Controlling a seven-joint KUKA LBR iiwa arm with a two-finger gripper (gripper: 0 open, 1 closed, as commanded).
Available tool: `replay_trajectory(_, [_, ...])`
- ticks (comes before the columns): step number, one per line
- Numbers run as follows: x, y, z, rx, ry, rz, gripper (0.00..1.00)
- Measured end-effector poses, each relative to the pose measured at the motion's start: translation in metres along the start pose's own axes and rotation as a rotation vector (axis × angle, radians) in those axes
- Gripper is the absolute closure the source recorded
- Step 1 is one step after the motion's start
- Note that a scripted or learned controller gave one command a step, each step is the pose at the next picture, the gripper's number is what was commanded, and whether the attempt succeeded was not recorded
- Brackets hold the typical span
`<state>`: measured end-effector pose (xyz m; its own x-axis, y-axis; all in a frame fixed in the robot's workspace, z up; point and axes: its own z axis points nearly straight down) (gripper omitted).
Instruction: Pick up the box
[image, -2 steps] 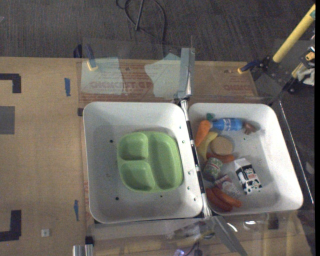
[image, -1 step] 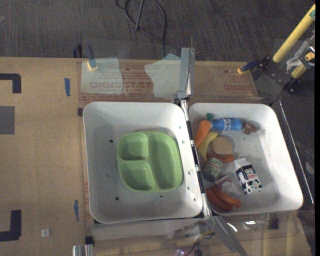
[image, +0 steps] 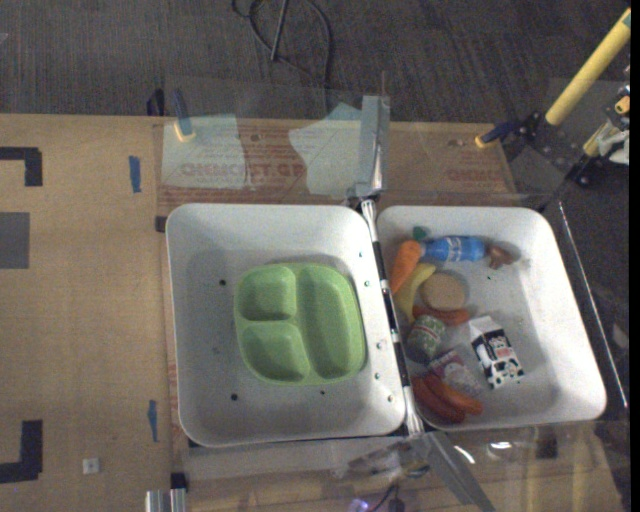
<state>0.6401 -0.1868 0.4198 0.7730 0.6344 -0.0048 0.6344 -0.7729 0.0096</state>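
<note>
So the box we're after is a little white carton with black patches. It's lying in the right bin, a bit below the middle and out on the open floor of the bin. Its long axis runs on a slant, from upper left down to lower right in the camera view, with the plain white end pointing up-left and the patchy end down-right.

Just left of it we see a crinkly clear wrapper and two red sausages, close but not clearly touching the box. Further left there's a green can, a round brown patty, a banana and a carrot. A blue bottle lies across the top.

The left bin has a green divided plate in it.

As for the claw, we honestly can't tell if it's spread or pressed together.
</note>
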Motion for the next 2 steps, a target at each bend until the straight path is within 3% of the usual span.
replay_trajectory(1, [0.001, 0.000, 0.000, 0.001, 0.000, -0.001, 0.00])
replay_trajectory(2, [0.002, -0.001, -0.011, -0.003, -0.001, -0.004, 1.00])
